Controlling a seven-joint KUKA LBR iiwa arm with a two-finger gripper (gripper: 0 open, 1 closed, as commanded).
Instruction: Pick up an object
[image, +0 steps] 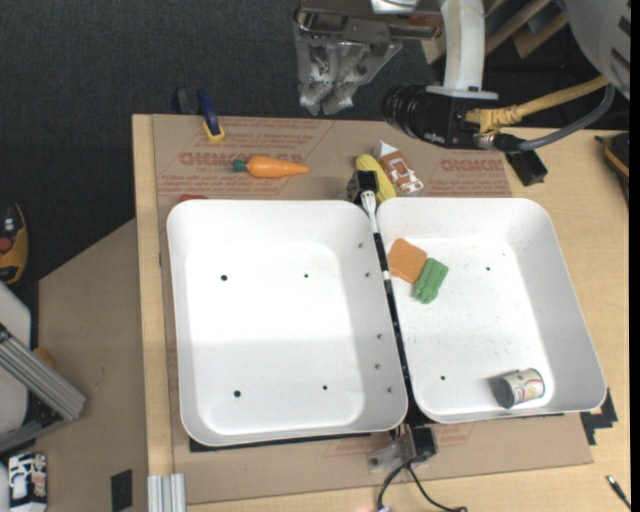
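Observation:
The right bin (560, 300) holds three objects. An orange flat piece (406, 260) lies near its left wall, and a green ridged piece (431, 281) touches that piece's right side. A small grey can (518, 388) lies on its side at the bin's front right corner. My gripper (328, 95) hangs high above the bench's back edge, behind the gap between the bins and well away from all three objects. Nothing hangs from it.
The left bin (200, 330) sits beside the right one. Behind the bins on the cardboard lie a toy carrot (270, 167), a yellow banana-like toy (370, 172), a brown and white packet (403, 173) and a blue and yellow tool (209, 116). Cables and a black mount (430, 112) sit at the back right.

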